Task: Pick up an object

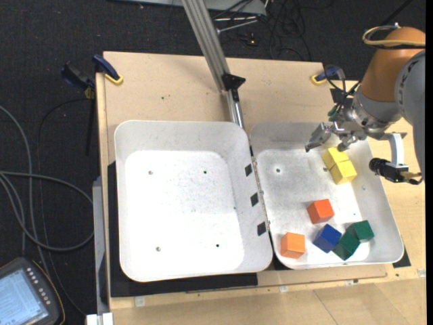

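Yellow block (339, 164), elongated, looks like two cubes joined, lying tilted in upper part of right bin (291, 181). Sits just below and beside gripper (333, 135), apparently not between fingers. Finger opening: cannot tell from this angle. Nothing visibly held. Orange, blue and green blocks grouped lower in same bin.

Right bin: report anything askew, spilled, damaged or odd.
Nothing stands out. The right bin holds loose blocks lying at mixed angles: yellow block, two orange blocks, blue block, green blocks. The gripper hovers beside the yellow one.
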Tool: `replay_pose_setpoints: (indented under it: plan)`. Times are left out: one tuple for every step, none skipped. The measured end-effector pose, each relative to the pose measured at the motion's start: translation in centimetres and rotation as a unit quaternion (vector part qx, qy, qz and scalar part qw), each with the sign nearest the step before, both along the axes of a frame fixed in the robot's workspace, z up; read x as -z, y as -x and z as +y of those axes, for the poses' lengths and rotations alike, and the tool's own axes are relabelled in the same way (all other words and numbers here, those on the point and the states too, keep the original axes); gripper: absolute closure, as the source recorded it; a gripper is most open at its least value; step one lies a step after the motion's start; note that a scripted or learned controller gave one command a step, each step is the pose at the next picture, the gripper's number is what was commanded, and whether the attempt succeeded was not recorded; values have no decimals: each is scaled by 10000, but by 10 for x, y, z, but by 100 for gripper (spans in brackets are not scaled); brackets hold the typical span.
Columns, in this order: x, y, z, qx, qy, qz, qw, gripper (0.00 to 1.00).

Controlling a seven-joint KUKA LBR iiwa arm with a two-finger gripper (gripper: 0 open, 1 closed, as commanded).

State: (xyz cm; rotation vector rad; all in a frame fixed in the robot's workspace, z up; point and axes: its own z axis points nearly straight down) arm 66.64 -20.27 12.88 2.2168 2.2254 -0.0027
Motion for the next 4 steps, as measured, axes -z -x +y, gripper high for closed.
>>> replay_pose_setpoints:
  plan:
    - [7, -5, -2, 11, 26, -95, 10000, 0]
    - [-2, -6, -2, -4, 46, -108, 9999, 100]
    - [-48, -12, 3, 3, 2, -39, 10000, 100]
    - [-96, -6, 5, 5, 3, -40, 10000, 100]
